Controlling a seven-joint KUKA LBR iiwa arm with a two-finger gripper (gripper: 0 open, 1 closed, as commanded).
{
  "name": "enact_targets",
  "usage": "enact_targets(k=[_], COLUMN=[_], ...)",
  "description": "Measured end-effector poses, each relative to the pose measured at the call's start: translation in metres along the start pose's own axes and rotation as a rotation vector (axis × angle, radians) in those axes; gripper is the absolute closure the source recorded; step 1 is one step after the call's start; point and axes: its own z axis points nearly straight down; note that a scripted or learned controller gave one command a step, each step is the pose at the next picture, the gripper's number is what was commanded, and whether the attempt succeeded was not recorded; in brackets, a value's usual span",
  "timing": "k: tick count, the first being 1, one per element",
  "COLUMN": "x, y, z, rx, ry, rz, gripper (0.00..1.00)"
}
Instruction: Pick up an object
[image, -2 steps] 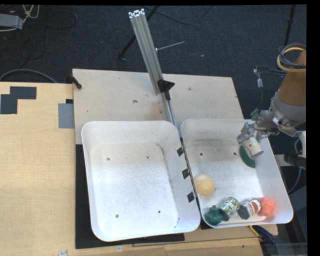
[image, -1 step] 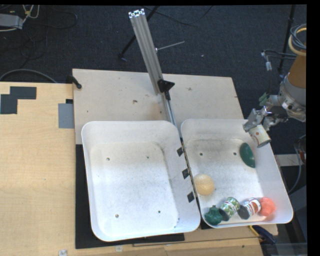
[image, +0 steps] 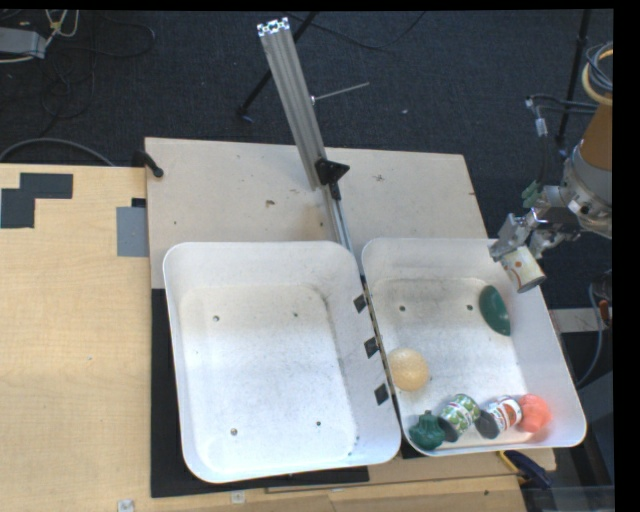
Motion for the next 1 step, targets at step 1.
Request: enact_targets(k=[1], x=[0.051], y=[-0.0117], z=[0.0156], rx=[0.005], ry=[0.003], rz=[0.001], gripper=[1.0])
